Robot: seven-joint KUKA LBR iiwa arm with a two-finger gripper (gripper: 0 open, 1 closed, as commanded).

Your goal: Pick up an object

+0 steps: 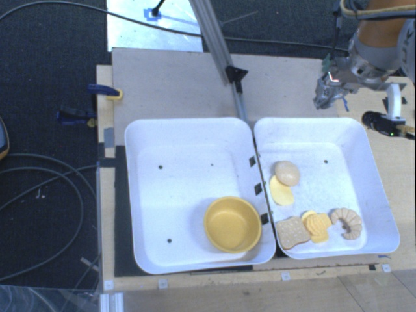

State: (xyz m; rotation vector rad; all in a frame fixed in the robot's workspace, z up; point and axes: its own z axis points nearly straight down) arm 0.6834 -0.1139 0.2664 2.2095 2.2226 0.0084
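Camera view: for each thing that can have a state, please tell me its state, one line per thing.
Yellow bowl: upright, in the left bin.
Gripper: above the bench, beyond the right bin.
Bread slice: lying flat in the right bin.
Shrimp: lying in the right bin, untouched.
Egg: resting in the right bin.

The gripper [325, 101] is hovering over the counter [175, 83] (beyond the right bin [374, 168]), carrying nothing.

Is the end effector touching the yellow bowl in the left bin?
Apart. The camera view shows the end effector above the bench beyond the right bin, while the yellow bowl sits in the left bin.
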